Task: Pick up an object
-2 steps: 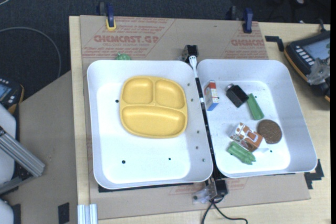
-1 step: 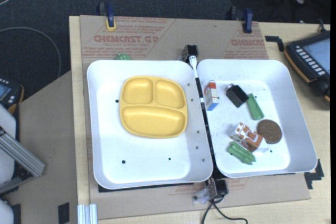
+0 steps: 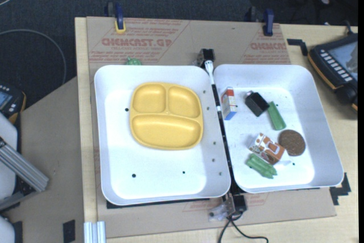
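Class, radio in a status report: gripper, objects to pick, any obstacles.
Small objects lie loose in right bin: black block, green stick, brown disc. Yellow divided plate in left bin. Nothing covers them.

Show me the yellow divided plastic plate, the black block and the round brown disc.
Yellow divided plastic plate (image 3: pixel 166 115), camera view, centre ridge.
Black block (image 3: pixel 256 103), camera view, top face.
Round brown disc (image 3: pixel 291 142), camera view, middle.

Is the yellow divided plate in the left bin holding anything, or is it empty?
Empty. All three compartments of the yellow divided plate show bare yellow surface; the small items lie in the right white bin.
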